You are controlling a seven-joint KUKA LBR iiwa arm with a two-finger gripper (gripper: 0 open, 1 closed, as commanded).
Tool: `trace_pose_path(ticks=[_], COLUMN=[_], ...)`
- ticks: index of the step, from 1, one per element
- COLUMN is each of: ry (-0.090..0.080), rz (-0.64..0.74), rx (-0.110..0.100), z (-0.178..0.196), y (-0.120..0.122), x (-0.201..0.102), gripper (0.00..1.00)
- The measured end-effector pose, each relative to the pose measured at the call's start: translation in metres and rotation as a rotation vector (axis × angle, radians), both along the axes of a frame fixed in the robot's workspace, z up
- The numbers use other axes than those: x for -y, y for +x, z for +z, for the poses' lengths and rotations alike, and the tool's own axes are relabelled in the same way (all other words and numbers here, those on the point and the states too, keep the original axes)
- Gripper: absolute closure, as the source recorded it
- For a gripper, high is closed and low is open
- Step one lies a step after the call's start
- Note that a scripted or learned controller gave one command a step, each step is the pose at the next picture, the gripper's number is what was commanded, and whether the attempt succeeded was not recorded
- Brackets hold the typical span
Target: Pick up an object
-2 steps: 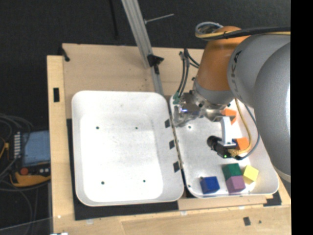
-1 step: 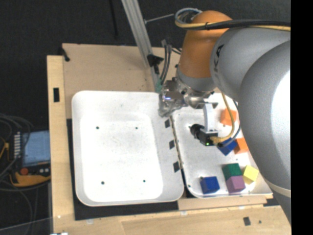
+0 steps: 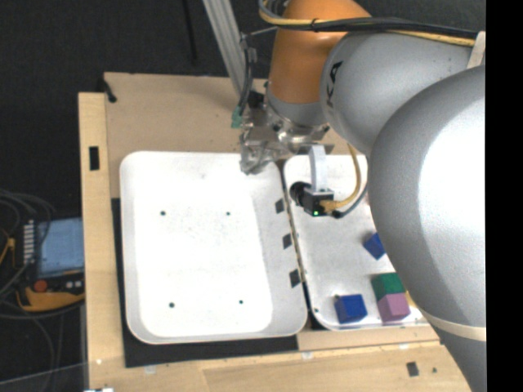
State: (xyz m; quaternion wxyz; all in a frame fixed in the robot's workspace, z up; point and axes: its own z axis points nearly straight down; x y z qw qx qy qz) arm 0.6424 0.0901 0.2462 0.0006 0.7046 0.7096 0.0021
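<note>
Grey pincer (image 3: 252,163) hangs over left bin's (image 3: 147,178) far rim; grip state unclear.

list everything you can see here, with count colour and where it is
blue blocks: 2, blue, right bin, one near the front edge, one farther back beside the arm
green block: 1, green, right bin, front, just behind the purple one
purple block: 1, purple, right bin, front edge, right of the front blue block
left bin: 1, white, left half of the bench
right bin: 1, white, right of the left bin, partly under the arm
bench: 1, tan wood, under both bins
handheld controller: 1, blue and orange, left of the bench among cables
arm: 1, grey with orange band, reaching in from the right
gripper: 1, metal, over the back edge between the bins
</note>
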Motion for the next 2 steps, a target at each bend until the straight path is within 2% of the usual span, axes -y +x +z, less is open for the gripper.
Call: trace_pose_path(ticks=[1, 2], ry=[-0.005, -0.006], rz=[-0.004, 0.002], rx=[-0.001, -0.003], z=[0.0008, 0.0006], y=[0.0047, 0.0042], x=[-0.0049, -0.0052], gripper=[1.00, 0.00])
